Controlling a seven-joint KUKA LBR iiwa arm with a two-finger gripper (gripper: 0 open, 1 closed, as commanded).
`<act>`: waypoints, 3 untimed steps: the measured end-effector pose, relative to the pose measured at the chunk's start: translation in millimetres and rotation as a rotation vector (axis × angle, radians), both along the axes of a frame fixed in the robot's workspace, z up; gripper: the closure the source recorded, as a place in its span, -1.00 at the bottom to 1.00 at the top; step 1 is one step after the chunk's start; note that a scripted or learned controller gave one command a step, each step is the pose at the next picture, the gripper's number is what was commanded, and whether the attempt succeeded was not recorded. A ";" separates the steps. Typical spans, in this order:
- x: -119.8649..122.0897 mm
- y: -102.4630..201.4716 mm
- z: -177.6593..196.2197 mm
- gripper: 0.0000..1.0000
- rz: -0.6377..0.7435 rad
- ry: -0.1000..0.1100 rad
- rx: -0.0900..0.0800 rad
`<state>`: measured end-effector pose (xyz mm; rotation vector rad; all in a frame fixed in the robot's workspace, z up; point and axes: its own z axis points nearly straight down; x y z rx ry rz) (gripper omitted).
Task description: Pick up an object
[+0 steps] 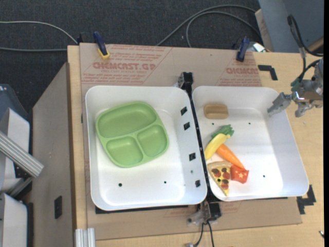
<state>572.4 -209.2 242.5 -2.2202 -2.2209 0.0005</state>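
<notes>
The right bin (277,153) holds a tan bread roll (216,110) near its back left. Below it lie a yellow corn cob with green leaves (218,141), an orange carrot (230,156), a pizza slice (220,176) and a small red piece (239,174), clustered against the bin's left wall. My gripper (289,106) hangs at the bin's back right corner, over the rim and far from all of them. It is open, with nothing between its fingers (277,103).
A green divided plate (132,134) lies in the left bin (103,189). A black divider with clips (191,138) runs between the bins. Clamps (101,44) hold the cardboard at the back. Cables (205,19) trail behind the bench.
</notes>
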 end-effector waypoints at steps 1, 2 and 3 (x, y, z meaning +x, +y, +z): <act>-4.2 2.1 -42.9 -1.00 0.000 0.006 0.002; -12.9 8.0 -91.5 -1.00 -0.001 0.006 0.003; -13.5 2.3 -152.9 -1.00 -0.001 0.007 0.003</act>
